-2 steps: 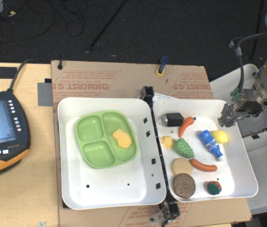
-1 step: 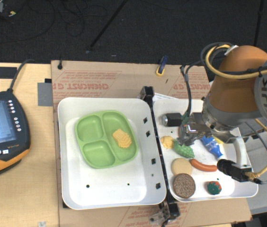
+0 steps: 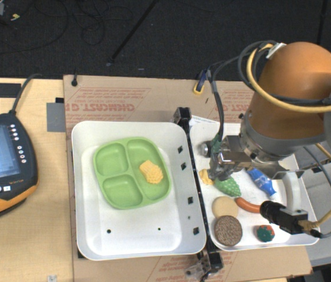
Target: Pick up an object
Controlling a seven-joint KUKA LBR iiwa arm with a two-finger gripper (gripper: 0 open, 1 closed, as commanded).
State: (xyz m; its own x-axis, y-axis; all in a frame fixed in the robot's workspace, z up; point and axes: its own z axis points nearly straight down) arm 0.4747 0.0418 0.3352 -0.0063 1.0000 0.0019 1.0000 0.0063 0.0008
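- The arm (image 3: 289, 98) is reaching in from the right and is covering much of the right bin (image 3: 245, 242), its orange band sitting uppermost in view.
- The left bin (image 3: 89, 216) is holding a green divided plate (image 3: 118, 169), lying flat near the bin's middle.
- The gripper (image 3: 223, 169) is hanging low over the near-left part of the right bin, just above a green bumpy item (image 3: 230, 187). Whether it is open, closed or gripping cannot be told, since the wrist is hiding the tips from above.
- No single target is being named by the task; the green bumpy item is, in my judgement, the likeliest candidate because it is lying closest below the gripper.
- A dark round disc (image 3: 228, 230) and a tan rounded piece (image 3: 225, 207) are lying just beside each other at the bin's near edge.
- A yellow corn piece (image 3: 151, 172) is resting in the plate's right compartment.
- An orange sausage (image 3: 249, 204), a blue packet (image 3: 262, 181) and a small green-red item (image 3: 264, 233) are crowding the same bin, so a neighbouring object could be getting nudged during any descent.
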